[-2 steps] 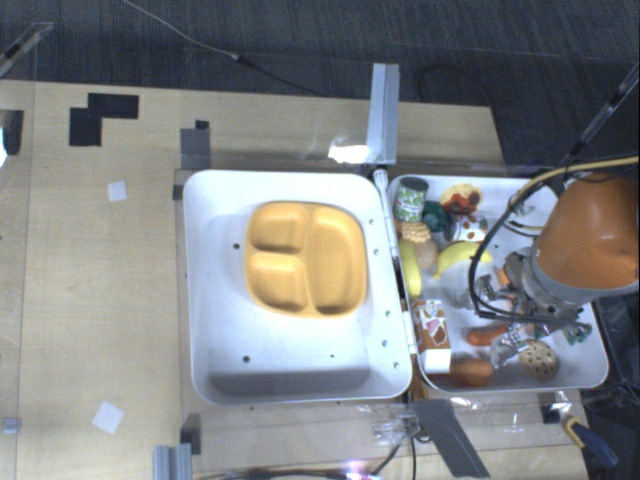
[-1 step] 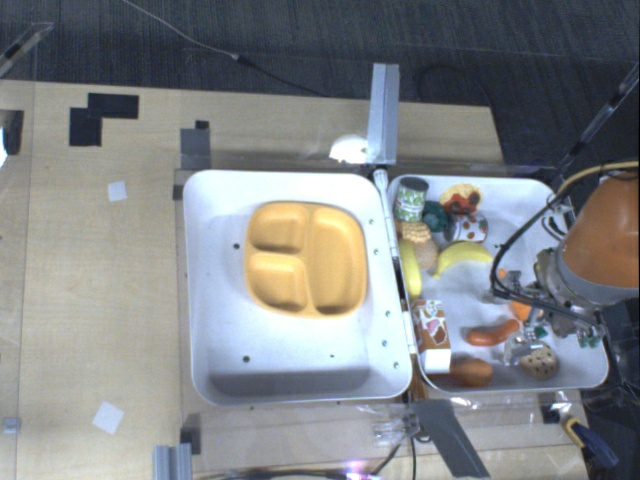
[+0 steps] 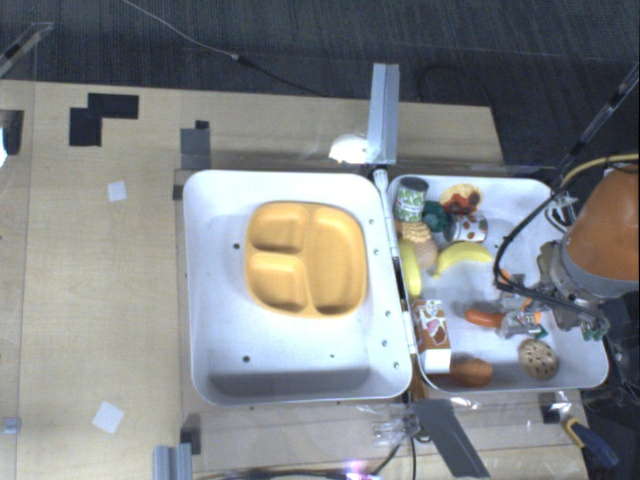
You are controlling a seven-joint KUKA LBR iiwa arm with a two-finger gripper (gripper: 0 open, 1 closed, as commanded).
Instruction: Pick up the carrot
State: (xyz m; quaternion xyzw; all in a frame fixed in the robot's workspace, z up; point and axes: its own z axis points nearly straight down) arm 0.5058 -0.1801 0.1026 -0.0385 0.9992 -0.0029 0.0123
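The left bin (image 3: 210, 268) carries a yellow divided tray (image 3: 304, 258) near its middle. In the right bin (image 3: 520, 190), the gripper (image 3: 522, 313) hangs near the right edge, just beside the carrot (image 3: 483, 317); its finger state cannot be told.
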